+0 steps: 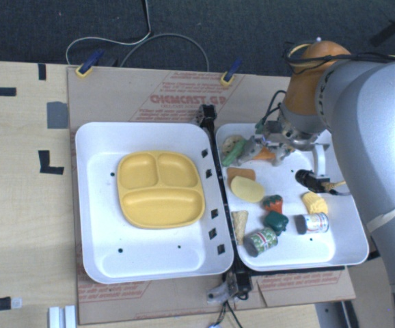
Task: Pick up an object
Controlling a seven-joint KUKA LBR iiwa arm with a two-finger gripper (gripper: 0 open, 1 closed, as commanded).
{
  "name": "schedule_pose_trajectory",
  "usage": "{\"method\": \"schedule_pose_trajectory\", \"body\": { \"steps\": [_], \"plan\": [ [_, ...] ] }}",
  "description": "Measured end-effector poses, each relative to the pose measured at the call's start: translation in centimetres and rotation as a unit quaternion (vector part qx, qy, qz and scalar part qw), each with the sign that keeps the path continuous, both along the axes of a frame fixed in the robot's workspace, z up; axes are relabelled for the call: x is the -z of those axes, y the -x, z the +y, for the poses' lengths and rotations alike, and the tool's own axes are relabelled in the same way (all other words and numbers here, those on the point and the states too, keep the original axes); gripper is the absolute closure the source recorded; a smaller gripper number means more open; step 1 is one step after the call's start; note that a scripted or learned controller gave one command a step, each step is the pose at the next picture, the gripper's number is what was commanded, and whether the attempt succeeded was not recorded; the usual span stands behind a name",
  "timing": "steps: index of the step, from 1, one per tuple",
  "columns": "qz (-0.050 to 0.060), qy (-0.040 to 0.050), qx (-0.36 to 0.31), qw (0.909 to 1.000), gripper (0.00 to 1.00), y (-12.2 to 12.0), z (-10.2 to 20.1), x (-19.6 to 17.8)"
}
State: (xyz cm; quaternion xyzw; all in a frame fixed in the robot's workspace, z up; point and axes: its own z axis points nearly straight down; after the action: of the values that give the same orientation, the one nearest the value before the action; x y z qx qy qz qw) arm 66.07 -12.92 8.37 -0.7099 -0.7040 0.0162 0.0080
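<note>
Fingers (269, 144) low at the far end of the right bin (341, 251), spread not discernible, nothing visibly between them. Just beside them a green vegetable (230, 153) and an orange piece (264, 155). Nearer in the same bin: yellow potato-shaped piece (247, 190), green can (262, 240), silver can (314, 223), cheese wedge (314, 201). Left bin (98, 251) on the desk (20, 203) carrying a yellow divided plate (160, 188)

A pale wooden counter (20, 203) with black marks sits against dark carpet floor (218, 12), where a white cable (143, 19) trails.
</note>
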Motion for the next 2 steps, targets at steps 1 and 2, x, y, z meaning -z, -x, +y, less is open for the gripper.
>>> {"method": "schedule_pose_trajectory", "body": {
  "steps": [1, 2],
  "plan": [
    [0.0, 0.0039, 0.0, 1.0, 0.0, 0.07, 0.58, -0.02],
    [0.0, -0.0057, 0.0, 1.0, 0.0, -0.07, 0.38, 0.12]
  ]
}}
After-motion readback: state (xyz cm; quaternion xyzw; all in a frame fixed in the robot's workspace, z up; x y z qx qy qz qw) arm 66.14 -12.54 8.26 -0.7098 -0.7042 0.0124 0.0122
